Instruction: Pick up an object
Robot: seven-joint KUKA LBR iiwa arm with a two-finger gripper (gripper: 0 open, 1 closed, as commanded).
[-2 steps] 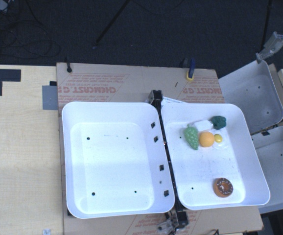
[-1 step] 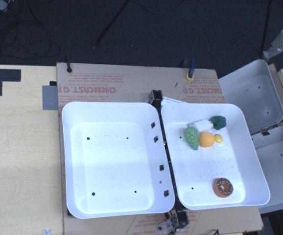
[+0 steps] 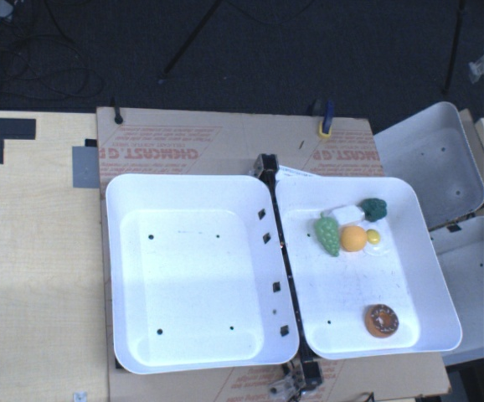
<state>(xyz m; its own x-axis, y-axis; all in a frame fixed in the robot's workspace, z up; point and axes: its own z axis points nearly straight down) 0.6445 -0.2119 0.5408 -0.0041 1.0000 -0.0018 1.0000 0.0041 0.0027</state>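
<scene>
A round orange plastic fruit (image 3: pixel 353 239) lies in the right-hand shallow white bin (image 3: pixel 430 308). Touching the fruit is a knobbly green grape bunch (image 3: pixel 328 234), a dark green broccoli floret (image 3: pixel 373 209) is near it, and a brown ring doughnut (image 3: pixel 382 320) lies well apart from it.

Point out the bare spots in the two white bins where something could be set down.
The left white bin has its whole floor bare. In the right white bin, bare floor lies between the black centre divider and the brown ring doughnut. Crowded: the far end, where green grape bunch, orange ball and dark green broccoli piece cluster.
</scene>
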